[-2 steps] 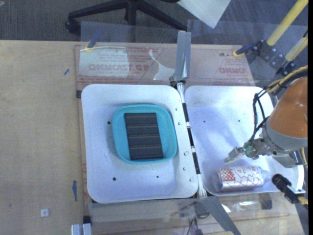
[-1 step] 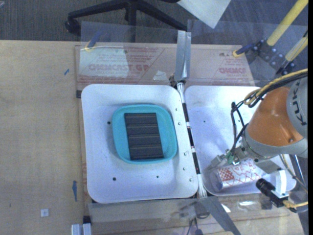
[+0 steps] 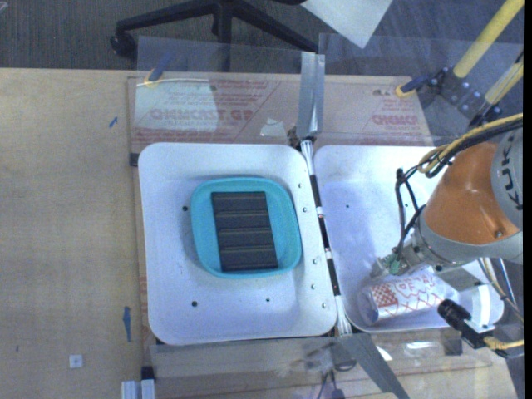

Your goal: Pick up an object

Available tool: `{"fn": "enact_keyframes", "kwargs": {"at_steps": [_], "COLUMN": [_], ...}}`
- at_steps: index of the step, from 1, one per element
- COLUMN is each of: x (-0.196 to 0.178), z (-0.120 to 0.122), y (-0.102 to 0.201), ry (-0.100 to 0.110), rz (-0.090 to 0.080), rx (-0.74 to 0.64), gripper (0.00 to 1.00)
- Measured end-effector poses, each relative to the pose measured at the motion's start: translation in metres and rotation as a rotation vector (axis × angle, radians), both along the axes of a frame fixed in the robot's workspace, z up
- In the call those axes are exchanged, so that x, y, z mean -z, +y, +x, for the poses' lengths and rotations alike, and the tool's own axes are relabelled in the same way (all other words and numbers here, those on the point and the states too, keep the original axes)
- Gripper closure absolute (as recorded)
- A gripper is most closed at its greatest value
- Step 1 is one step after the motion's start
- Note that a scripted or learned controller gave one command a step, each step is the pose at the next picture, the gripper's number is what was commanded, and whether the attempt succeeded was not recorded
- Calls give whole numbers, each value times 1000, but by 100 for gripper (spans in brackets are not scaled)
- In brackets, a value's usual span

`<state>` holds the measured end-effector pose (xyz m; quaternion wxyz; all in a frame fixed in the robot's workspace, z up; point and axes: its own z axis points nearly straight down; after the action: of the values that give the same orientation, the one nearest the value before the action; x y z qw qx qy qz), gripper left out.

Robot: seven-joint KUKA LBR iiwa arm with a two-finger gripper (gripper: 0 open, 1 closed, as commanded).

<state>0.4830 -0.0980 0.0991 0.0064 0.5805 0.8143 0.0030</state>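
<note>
A red-and-white patterned cylindrical can [image 3: 402, 296] was observed lying on its side at the right white bin's [image 3: 353, 189] six o'clock. The gripper [image 3: 397, 264] was positioned at the can's eleven o'clock; its finger state could not be determined. No lift was evidenced; grasping remained outstanding.

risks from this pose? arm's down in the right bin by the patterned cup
1. The cup lies on its side near the right bin's front edge, so a touch could roll it away or jam it against the wall.
2. The arm's orange band hides the gripper from the camera, so whether anything is gripped can't be checked.
3. Loose cables hang near the wrist and might snag.
</note>
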Motion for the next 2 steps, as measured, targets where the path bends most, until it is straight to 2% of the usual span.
{"fn": "enact_keyframes", "kwargs": {"at_steps": [1, 2], "x": [0, 11], "z": [0, -2], "y": [0, -5], "ry": [0, 7], "rz": [0, 6], "rx": [0, 322], "gripper": [0, 0]}}
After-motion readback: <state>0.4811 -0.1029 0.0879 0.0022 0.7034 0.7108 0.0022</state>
